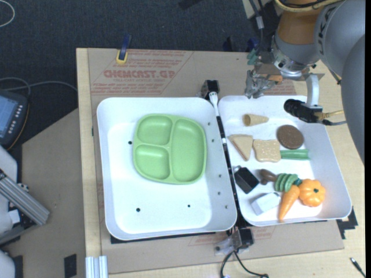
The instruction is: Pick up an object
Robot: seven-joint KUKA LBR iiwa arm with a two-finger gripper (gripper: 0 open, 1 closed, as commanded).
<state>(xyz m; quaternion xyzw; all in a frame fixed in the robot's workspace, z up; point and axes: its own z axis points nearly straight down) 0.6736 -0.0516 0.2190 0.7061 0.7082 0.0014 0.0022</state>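
My gripper (255,89) hangs over the far rim of the right bin (330,155), with nothing visible between its fingers. Below it in that bin lie a tan cone (254,119), a brown round cookie (289,136), a tan wedge (242,146), a slice of toast (266,150) and a green stick (294,153). Nearer the front are a black block (245,179), a brown piece (266,176), a green ribbed piece (285,182), a carrot (287,200), an orange pumpkin (311,192) and a white block (265,202).
The left bin (116,207) holds a green divided plate (170,148). A cardboard sheet (145,71) lies under both bins. A blue and yellow clamp (123,52) sits at the sheet's far edge. A black clip (211,88) sits where the bins meet.
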